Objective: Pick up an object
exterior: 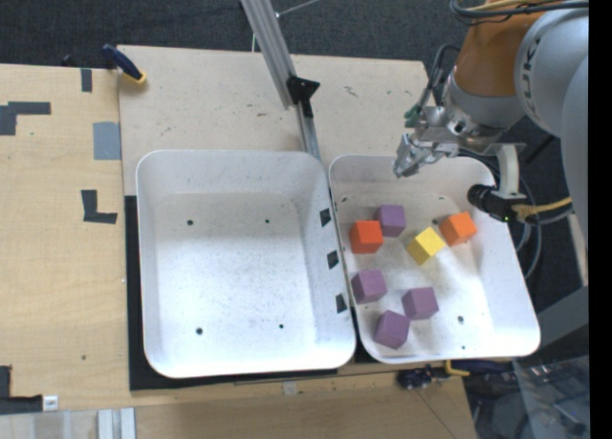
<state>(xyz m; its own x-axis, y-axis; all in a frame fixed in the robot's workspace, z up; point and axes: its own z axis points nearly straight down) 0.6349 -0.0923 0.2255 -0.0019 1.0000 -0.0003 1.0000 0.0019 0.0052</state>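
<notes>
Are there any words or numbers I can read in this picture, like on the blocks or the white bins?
None: no word, number or brand can be read.
The purple, orange and yellow blocks have plain faces.
The right bin and the left bin bear no print, just dark dots.
The grey tape pieces on the bench are blank shapes, not letters.
The robot arm shows no readable label.

Both bins white: left bin (234, 179) w/ dark speckles, right bin (497, 318) w/ four purple cubes (391, 220), two orange cubes (366, 235) & one yellow cube (426, 245). Table (57, 236) pale wood w/ grey tape marks; arm (535, 45) grey w/ orange band.
</notes>
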